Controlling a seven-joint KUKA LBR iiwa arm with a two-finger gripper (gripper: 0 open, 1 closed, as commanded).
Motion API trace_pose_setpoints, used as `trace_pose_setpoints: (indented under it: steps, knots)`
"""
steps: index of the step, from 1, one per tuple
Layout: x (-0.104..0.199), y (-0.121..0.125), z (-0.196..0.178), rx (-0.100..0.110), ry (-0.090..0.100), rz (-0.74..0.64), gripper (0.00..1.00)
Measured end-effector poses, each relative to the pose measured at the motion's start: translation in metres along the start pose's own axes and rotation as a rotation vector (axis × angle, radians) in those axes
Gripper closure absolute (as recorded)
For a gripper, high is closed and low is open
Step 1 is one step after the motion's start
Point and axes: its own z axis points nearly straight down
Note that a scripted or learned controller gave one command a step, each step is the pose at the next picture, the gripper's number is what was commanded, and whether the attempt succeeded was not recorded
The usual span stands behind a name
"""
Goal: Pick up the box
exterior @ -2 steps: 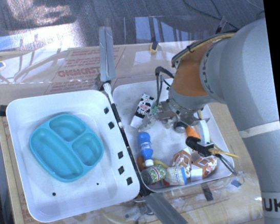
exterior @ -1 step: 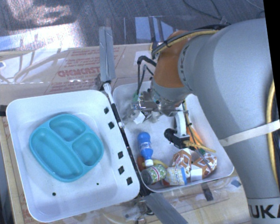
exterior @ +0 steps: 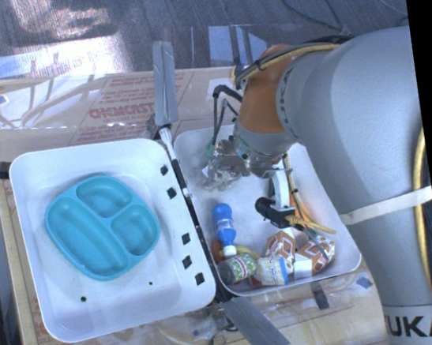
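Box (exterior: 316, 251) resting at the near right corner of the right bin (exterior: 189, 151), not lifted.
We see it among a bottle (exterior: 224, 226) and other packages, while the jaws of the gripper (exterior: 219, 163) are low at the bin's far left part, well apart from it; we cannot tell whether they are released or clenched. A blue tray (exterior: 102, 226) lies in the left bin (exterior: 25, 174).

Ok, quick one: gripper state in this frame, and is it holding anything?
Gripper: low over the far end of the right bin; open or closed cannot be told, and nothing is seen held.
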Motion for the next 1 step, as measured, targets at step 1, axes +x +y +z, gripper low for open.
trace_pose_setpoints:
  steps: [1]
  knots:
    - [0.0142, -0.0679, 0.0082, -0.008, -0.001, -0.135, 1.00]
